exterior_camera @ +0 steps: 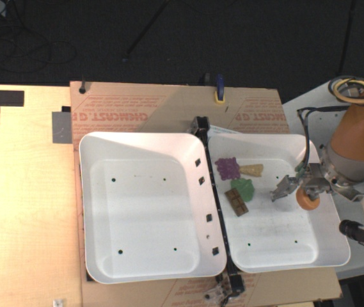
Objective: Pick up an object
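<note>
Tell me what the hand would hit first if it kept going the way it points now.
The hand points toward the view's left, over the right bin. The green object looks first in line, with the brown block just below that path. Height above the bin floor is unclear.

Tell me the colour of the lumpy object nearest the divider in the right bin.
Purple: the lumpy object sits beside the tan piece, shown in the camera view.

One fixed camera up above the bench, tilted down at a slant, far enough back to take in both white bins: left bin (143,203), right bin (284,248). The arm (351,139) comes in at the right edge. Dark floor fills the top.
</note>
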Motion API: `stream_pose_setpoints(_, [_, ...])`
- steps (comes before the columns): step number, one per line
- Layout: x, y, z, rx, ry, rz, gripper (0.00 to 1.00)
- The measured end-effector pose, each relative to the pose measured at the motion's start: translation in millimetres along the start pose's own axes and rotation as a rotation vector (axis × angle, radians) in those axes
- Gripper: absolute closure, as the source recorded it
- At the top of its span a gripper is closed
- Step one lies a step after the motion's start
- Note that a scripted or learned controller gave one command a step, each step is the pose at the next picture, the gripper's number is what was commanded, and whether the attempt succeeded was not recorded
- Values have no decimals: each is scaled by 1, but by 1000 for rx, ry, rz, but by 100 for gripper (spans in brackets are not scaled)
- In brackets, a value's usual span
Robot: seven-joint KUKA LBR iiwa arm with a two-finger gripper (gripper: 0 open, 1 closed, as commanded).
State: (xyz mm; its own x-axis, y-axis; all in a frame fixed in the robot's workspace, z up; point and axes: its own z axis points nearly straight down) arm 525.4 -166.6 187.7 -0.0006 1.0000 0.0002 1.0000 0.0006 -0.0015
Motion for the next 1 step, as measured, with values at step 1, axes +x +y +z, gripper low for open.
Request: stream_pose_setpoints(1, [-1,0,-10,2,1,0,100])
